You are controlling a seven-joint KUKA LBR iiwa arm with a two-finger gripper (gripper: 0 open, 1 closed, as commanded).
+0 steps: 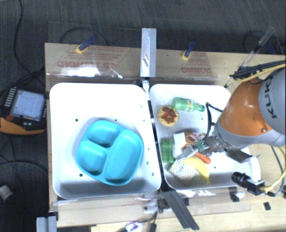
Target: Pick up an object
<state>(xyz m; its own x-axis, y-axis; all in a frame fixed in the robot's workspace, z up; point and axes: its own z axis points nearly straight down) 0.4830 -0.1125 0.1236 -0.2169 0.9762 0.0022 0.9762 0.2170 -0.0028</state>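
Observation:
My gripper (pixel 195 151) reaches down into the right bin (pixel 219 92), low over a heap of small items. Right beside it lie an orange carrot-like piece (pixel 204 158), a yellow banana-like piece (pixel 199 167) and a white netted item (pixel 181 171). A reddish packet (pixel 195 139) and a white packet (pixel 178 139) sit just to the gripper's upper left. A green block (pixel 166 149) lies by the bin's left wall. Farther back rest a green bottle (pixel 187 105) and a round red-and-yellow item (pixel 168 115). I see nothing lifted off the bin floor.
A blue three-compartment tray (pixel 109 151) lies in the left bin (pixel 65 129). The arm's orange band (pixel 243 115) hangs over the right bin's right side. A metal divider bar (pixel 148 52) stands behind the bins. Cables and a handheld device (pixel 24 108) lie off the bench at left.

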